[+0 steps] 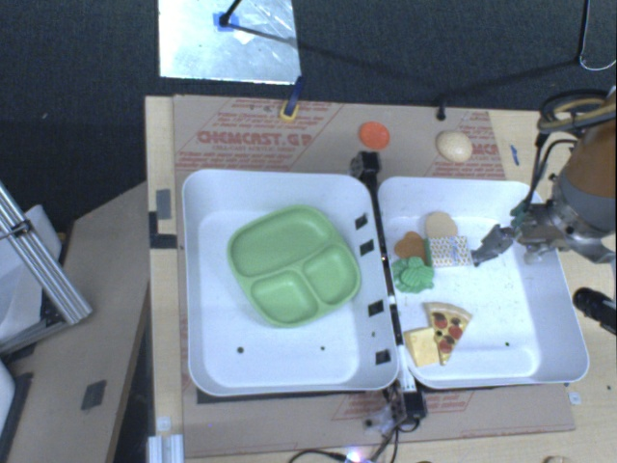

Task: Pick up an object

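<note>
My gripper (487, 247) hangs low over the right bin (549, 307), reaching in from the right and angled toward the cluster of toy food at that bin's left side. I judge this low slanted pose as a lineup for a sideways grab. Nearest is the speckled block (449, 251), just left of my tips; whether they touch it I cannot tell, nor whether they are spread or closed. Beyond it lie a brown piece (411, 245), a green leafy piece (415, 276) and a tan round (442, 224). The pizza slice (447, 322) and cheese wedge (421, 345) sit nearer. The left bin (207, 336) holds a green divided plate (292, 263).
</note>
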Controlling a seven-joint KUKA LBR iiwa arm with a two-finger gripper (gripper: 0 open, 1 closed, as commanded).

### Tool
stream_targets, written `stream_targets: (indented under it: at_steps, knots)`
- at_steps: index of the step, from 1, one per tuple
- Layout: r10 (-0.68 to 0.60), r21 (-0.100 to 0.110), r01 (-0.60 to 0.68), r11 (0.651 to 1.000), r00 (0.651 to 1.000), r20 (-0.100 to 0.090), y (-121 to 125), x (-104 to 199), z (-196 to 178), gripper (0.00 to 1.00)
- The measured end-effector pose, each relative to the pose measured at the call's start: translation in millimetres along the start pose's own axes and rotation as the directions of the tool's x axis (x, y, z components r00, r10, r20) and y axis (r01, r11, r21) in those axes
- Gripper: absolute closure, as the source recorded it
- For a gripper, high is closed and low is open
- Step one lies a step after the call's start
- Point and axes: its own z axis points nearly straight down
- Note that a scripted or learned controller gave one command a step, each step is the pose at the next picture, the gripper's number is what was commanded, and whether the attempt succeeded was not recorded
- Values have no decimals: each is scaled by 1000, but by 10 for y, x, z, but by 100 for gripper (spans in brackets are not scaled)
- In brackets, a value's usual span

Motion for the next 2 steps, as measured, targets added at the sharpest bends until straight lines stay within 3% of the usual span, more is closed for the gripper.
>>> stream_targets:
  at_steps: [1, 2]
  knots:
    - [-3, -12, 3, 1000, 1000, 2, 26, 2, -59, 0]
    - [-2, -9, 2, 1000, 1000, 1, 105, 74, 499, 0]
